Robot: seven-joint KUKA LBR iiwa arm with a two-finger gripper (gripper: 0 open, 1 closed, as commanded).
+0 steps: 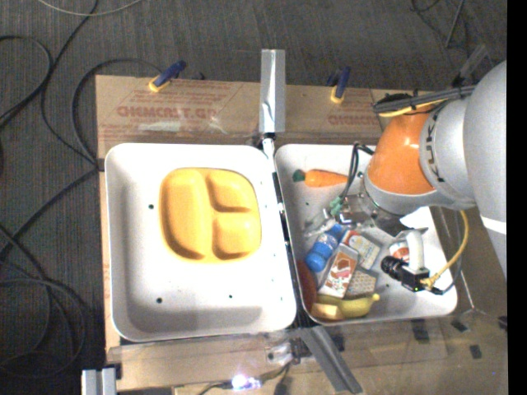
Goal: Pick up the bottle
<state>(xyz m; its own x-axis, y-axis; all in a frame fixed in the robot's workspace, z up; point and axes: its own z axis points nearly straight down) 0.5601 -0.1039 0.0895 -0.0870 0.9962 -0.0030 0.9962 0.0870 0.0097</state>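
"What takes up the most room from where you stand?"

"The arm (445, 155). It's grey with an orange band and comes in from the right, over the right bin (440, 301). Next in size is the left bin (123, 303), which touches the right one along the middle. A yellow divided tray (211, 214) lies flat in it, a bit above centre."

"And the right bin?"

"It's crowded. A printed carton (339, 273) lies near the front, with a banana (346, 305) just below it against the front wall. An orange carrot (324, 178) lies at the back, well apart from those two."

"Where's the bottle?"

"The bottle (323, 252) is in the right bin's left half — tipped over, its blue cap pointing toward the front left. It touches the carton's left edge."

"Is the gripper on it?"

"The gripper (344, 211) hangs just beyond the bottle's far end, between it and the carrot. The wrist hides too much — I cannot tell whether it is open or closed, or whether it touches the bottle."
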